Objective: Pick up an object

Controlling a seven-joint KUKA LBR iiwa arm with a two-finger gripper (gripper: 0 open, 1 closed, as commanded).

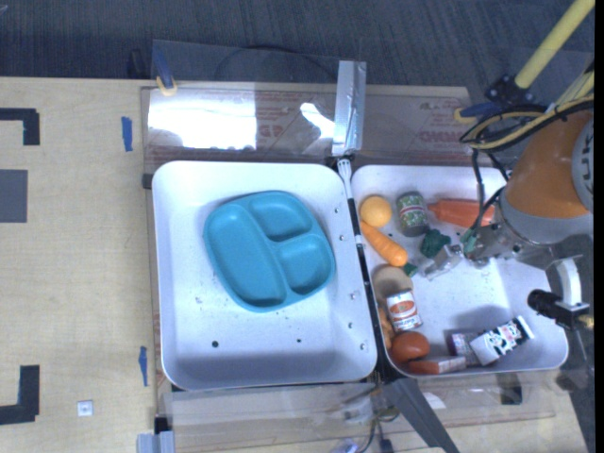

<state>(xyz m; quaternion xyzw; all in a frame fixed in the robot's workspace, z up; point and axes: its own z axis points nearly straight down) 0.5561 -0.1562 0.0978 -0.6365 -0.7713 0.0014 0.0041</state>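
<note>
Many small toys [406, 311] lie around our claw [451, 257] in the white bin [514, 286], a green toy [434, 244] just beside it, nothing looks picked up yet, and we cannot tell if the claw is open or closed.

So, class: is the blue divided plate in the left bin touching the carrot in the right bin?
Apart. The camera view shows the blue divided plate lying in the left bin, with white bin floor and both bins' rims separating it from the carrot.
</note>
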